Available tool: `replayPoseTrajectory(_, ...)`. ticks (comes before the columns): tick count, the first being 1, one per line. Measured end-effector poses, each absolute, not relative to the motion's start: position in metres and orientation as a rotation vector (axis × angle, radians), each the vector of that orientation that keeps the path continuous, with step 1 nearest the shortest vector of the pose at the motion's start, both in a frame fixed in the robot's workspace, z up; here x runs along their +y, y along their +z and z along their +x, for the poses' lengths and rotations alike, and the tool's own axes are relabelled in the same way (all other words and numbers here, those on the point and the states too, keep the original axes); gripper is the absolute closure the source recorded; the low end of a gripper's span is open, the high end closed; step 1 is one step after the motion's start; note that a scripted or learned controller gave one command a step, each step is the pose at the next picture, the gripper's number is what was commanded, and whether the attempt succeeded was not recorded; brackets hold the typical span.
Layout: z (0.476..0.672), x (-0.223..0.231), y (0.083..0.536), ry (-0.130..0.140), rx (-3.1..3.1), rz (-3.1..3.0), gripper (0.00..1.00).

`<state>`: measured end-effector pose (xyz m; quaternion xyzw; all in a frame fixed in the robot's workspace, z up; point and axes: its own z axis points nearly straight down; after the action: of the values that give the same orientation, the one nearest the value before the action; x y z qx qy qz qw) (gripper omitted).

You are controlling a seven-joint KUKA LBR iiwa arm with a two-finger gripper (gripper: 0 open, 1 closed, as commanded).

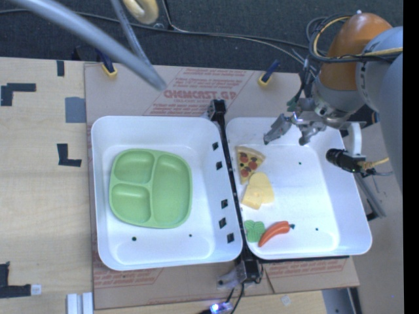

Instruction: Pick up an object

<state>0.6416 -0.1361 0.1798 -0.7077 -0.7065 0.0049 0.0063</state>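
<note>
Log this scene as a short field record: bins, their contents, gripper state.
left bin: holds a green divided plate
right bin: holds toy food along its left side
pizza slice: nearest the far end
cheese wedge: just below the pizza slice
green vegetable: near the front, touching the carrot
carrot: near the front
gripper: open, over the right bin's far edge, holding nothing

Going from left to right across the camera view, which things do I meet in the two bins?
Green tray → left bin's right wall → pizza slice, cheese → carrot → claw above the right bin.
</note>
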Motion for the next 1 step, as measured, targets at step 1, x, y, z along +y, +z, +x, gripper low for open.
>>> replayPoseTrajectory(1,0.6450,-0.1358,0.1889,0.002,-2.223,-2.219,0.00)
